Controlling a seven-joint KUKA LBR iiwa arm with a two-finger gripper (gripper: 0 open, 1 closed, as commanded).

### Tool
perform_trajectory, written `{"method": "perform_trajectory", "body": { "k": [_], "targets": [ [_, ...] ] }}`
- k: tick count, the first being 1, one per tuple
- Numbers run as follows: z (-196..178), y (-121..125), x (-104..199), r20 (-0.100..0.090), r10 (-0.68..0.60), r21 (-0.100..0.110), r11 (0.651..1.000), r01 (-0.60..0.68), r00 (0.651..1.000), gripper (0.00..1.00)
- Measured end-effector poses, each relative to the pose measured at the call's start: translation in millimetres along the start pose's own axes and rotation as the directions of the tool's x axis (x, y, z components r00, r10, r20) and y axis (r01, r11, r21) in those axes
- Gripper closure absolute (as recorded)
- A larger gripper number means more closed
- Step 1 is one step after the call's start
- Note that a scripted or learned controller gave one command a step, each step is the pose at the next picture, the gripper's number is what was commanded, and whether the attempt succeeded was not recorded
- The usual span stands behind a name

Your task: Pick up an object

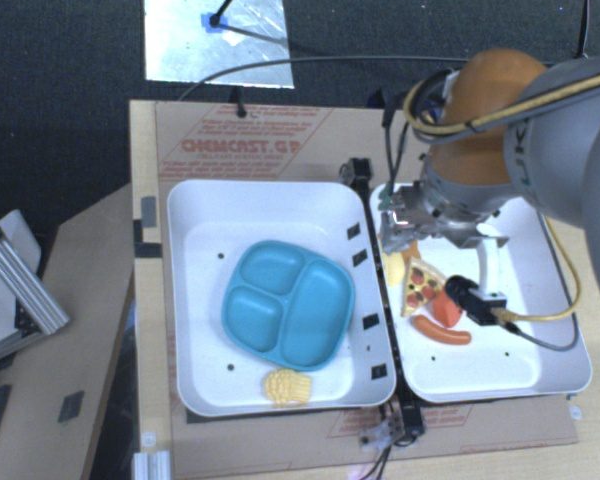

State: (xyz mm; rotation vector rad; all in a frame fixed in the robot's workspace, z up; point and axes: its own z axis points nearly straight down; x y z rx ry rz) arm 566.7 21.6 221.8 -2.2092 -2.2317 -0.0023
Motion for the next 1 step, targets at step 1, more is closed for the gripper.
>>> {"method": "perform_trajectory", "body": {
  "k": [1],
  "targets": [
    [-3.7,-12.8,53.8,-0.001,-0.001,0.000,1.000,0.001,1.000,1.00]
  ]
}}
